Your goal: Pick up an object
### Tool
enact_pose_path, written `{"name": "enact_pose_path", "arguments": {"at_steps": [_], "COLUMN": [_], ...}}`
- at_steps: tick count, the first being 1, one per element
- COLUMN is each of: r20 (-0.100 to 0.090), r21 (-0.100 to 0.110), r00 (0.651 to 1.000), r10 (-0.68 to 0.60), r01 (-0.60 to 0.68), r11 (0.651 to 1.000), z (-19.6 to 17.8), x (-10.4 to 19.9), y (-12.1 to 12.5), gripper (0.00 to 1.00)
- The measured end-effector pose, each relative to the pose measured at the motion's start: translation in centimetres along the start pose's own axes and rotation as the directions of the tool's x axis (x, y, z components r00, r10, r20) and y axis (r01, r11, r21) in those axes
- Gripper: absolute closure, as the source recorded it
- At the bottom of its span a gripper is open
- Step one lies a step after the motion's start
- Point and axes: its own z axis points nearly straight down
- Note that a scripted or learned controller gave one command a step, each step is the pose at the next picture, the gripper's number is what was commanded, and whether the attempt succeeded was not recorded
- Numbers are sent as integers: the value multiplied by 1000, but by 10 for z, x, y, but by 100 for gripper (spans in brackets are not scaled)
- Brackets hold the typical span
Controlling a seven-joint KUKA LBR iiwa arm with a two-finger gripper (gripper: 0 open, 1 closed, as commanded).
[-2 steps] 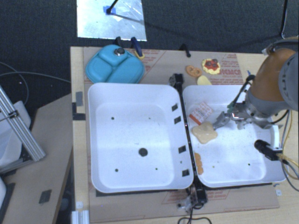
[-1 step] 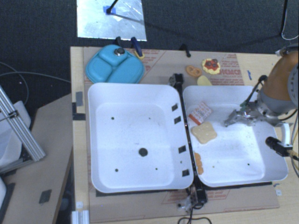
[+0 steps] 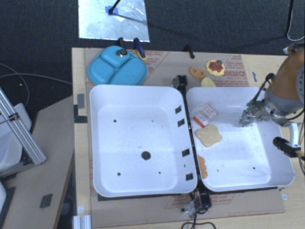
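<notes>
Presently the tool (image 3: 246, 119) is seen low over the right bin (image 3: 281, 173), near its upper right part, reached in from the right on the grey arm (image 3: 290, 87) with the orange band. Whether anything is gripped cannot be told, since the tip is small and blurred; nothing is visibly held there.

Several candidates for picking are laid in the right bin, gathered toward its left side. A toast-shaped slice (image 3: 208, 135) lies flat near the middle left, and a small red-and-white packet (image 3: 205, 114) rests just above it, the two close together. A small orange piece (image 3: 202, 167) is tucked against the bin's left wall, lower down. All three are well apart from the tool, so a sideways move to the left is judged necessary before any grasp.

The slice is thought the easiest target, being flat and clear of the walls, whereas the orange piece is pressed so near the wall that little room is left around it.

The left bin (image 3: 102, 142) carries only a dark round spot (image 3: 146, 155). Outside the bins, on the bench (image 3: 267, 61), a blue divided dish (image 3: 117, 67) and a few toy foods (image 3: 209, 70) are set aside, probably out of intended reach
</notes>
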Motion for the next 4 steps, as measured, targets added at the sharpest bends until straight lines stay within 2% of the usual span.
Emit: {"name": "enact_pose_path", "arguments": {"at_steps": [1, 2, 3, 4], "r20": [-2, -7, -9, -5], "r21": [-3, 11, 10, 10], "r00": [1000, 1000, 1000, 1000], "r10": [3, -2, 1, 1], "r01": [-3, 3, -1, -1], "r11": [1000, 1000, 1000, 1000], "z": [9, 7, 7, 12], "x": [2, 106, 104, 124], "y": [-55, -62, -62, -21], "gripper": [100, 100, 0, 0]}}
